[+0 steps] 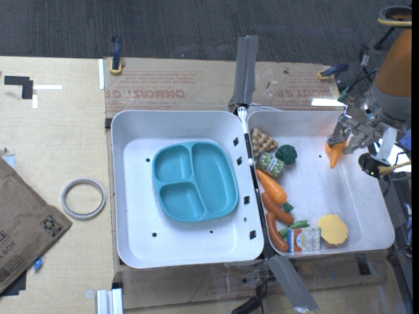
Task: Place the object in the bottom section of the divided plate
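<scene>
A teal divided plate [195,180] lies in the left bin [131,241], with three sections, all bare. My gripper [342,138] hangs over the upper right part of the right bin [357,195], shut on a small orange carrot [335,154] that dangles point-down from its fingers above the bin floor. The arm with its orange band rises toward the right edge.
Along the right bin's left side lie a waffle piece [261,140], broccoli [286,153], a green bag [271,165], a large carrot [272,186], a hot dog [275,231], a small carton [303,239] and a yellow disc [333,229]. A tape roll [83,197] sits on the bench at left.
</scene>
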`<state>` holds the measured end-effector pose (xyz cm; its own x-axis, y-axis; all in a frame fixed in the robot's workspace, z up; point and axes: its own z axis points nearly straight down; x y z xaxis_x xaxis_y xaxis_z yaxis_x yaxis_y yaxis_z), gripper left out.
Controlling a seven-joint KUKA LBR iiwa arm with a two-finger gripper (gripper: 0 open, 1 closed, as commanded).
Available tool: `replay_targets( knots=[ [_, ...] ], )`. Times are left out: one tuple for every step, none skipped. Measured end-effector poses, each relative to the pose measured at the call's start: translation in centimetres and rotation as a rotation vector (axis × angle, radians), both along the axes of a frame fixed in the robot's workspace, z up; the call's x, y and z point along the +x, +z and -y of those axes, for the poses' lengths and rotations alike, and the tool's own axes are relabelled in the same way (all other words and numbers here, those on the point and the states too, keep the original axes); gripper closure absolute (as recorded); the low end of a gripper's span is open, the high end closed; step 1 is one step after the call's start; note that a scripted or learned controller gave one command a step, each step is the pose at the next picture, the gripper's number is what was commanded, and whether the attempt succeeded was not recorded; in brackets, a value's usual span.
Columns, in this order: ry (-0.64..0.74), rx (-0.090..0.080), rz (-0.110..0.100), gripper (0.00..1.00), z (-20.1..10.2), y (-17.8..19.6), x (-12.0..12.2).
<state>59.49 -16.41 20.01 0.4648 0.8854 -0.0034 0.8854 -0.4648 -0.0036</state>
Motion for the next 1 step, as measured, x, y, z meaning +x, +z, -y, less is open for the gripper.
replay_targets(
  knots=[
    [0.046,0.001,0.001,1.0,-8.93,8.52,0.43]
  ],
)
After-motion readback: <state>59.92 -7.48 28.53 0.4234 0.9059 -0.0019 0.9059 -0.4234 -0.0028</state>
